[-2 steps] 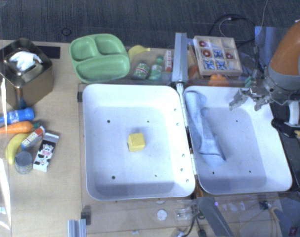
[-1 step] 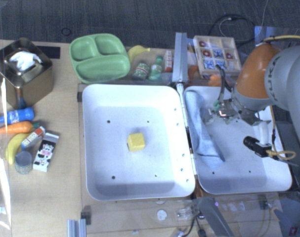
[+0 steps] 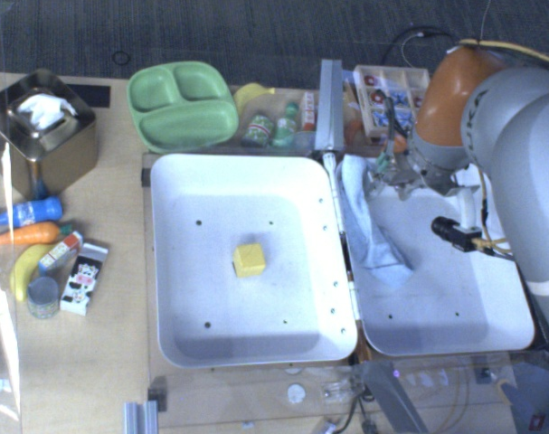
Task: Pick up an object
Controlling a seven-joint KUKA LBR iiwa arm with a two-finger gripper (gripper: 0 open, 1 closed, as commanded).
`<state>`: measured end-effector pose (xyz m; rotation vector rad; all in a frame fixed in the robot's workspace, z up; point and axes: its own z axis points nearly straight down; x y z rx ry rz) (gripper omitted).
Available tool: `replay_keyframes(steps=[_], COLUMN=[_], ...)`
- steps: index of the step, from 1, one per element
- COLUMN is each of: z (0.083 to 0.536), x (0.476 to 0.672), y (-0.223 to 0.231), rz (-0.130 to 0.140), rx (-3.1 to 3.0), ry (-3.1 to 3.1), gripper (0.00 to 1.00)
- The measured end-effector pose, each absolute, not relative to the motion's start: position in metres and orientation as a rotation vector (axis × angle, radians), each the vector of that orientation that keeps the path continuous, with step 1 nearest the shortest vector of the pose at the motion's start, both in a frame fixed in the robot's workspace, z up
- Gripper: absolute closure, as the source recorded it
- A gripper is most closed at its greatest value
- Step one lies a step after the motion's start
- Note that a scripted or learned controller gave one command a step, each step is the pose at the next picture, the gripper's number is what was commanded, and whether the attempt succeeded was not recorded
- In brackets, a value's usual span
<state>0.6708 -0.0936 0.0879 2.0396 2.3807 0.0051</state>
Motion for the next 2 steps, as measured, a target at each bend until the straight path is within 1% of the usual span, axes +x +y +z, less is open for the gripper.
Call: replay_keyframes(steps=[1, 2], z=[0.1024, 0.1022], x=[0.6737, 0.6735], y=[-0.0923, -0.0923], rz=[0.013, 0.012], rx=[2.027, 2.026], ry=[2.381, 2.381], gripper=[1.00, 0.00])
